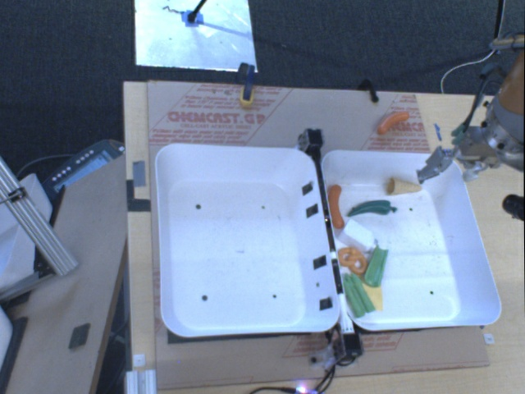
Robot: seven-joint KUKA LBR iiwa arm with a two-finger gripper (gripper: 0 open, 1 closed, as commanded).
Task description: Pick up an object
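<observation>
The right bin [443, 294] holds several small things. A tan wedge [403, 186] lies near its far edge, and a dark green pepper [372, 208] lies just in front of the wedge. An orange sausage [335, 206] lies along the bin's left wall. Further forward are a white block [357, 235], an orange pretzel [353, 259], two green sticks [376, 267] [356, 294] and a yellow piece [374, 300]. My gripper [432, 169] hangs over the bin's far right corner, just right of the tan wedge. Nothing shows in its grasp.
The left bin [176, 245] sits beside the right one, with black clips [312, 212] along the shared wall. Another orange sausage [394, 122] lies on the bench behind the right bin. A yellow-and-blue clamp [245, 89] stands at the back.
</observation>
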